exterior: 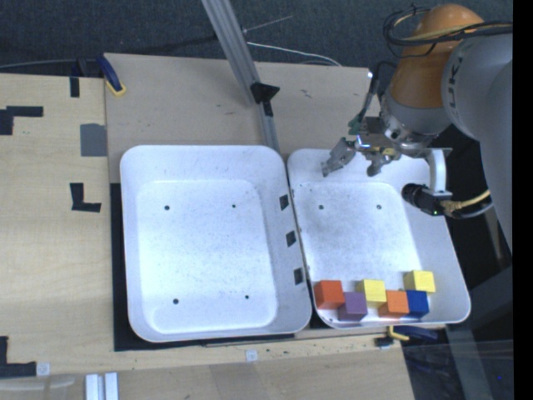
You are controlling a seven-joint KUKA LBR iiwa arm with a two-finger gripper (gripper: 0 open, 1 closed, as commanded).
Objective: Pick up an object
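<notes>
**Arm hangs over the far edge of the right bin, blocks lie at the near edge**

The gripper (350, 162) sits in the upper right of the frame, over the top rim of the right bin (433, 223). Its two fingers are spread apart, one pointing down-left and one to its right, with nothing between them. Above it the grey arm (483, 73) with its orange band (425, 57) comes in from the right edge, and black cables loop over the band.

The blocks are well apart from the gripper, gathered in a cluster along the lower edge of the right bin. From left to right there is an orange block (329, 293), a purple block (355, 305) just beside it, a yellow block (374, 290) behind the purple one, a second orange block (396, 302), a blue block (417, 303) touching that, and a second yellow block (421, 281) just above the blue one.

The left bin (133, 223) takes up the middle of the frame, its right rim meeting the right bin. A slanted metal rail (229, 32) runs from the top of the frame down to where the two bins meet. Both bins rest on a light wooden bench (50, 223) marked with dark tape pieces at the left.
</notes>
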